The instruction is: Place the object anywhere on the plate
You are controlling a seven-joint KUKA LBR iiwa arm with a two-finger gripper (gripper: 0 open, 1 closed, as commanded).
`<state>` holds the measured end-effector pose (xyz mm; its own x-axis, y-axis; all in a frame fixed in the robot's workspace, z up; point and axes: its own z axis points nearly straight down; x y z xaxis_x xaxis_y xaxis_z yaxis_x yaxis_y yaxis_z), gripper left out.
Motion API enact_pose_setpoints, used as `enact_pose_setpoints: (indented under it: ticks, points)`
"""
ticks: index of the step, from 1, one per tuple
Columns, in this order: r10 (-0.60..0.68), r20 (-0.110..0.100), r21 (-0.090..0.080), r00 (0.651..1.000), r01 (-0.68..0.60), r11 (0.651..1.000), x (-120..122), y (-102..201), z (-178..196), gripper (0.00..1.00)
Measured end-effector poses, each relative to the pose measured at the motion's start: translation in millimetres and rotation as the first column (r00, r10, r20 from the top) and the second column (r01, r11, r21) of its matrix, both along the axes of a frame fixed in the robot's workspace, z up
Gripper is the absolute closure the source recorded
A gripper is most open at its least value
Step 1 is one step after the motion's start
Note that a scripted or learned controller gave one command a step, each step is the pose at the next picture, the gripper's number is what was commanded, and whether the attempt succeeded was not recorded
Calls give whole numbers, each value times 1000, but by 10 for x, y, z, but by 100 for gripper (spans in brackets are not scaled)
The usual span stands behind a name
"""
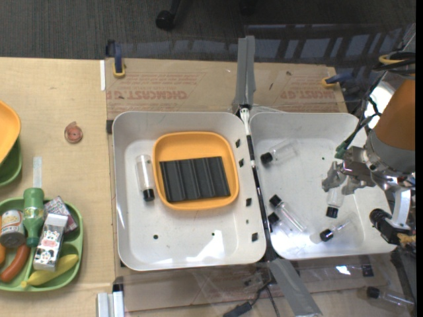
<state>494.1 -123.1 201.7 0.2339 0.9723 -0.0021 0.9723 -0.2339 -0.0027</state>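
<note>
An orange plate (196, 146) lies in the left bin (132, 243), and a black ridged block (195, 179) rests on it. A clear vial with a black cap (144, 177) lies left of the plate. My gripper (341, 179) hangs over the right bin (310, 127), near its right side. Another clear vial with a black cap (334, 201) shows right at the gripper's tip, pointing toward the front. Whether it is held or lies on the bin floor cannot be made out.
Three more vials lie in the right bin: one at the back left (277, 154), one at the front left (288, 216), one at the front (330, 232). A green tray of toy food (39, 240) sits on the wooden table at the left.
</note>
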Motion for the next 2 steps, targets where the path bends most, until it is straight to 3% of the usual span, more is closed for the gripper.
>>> enact_pose_setpoints:
  ticks: [1,2]
  points:
    - [127,0,0,992,-127,992,505,219,-59,100]
    - [425,2,-1,905,-425,905,1280,18,-232,100]
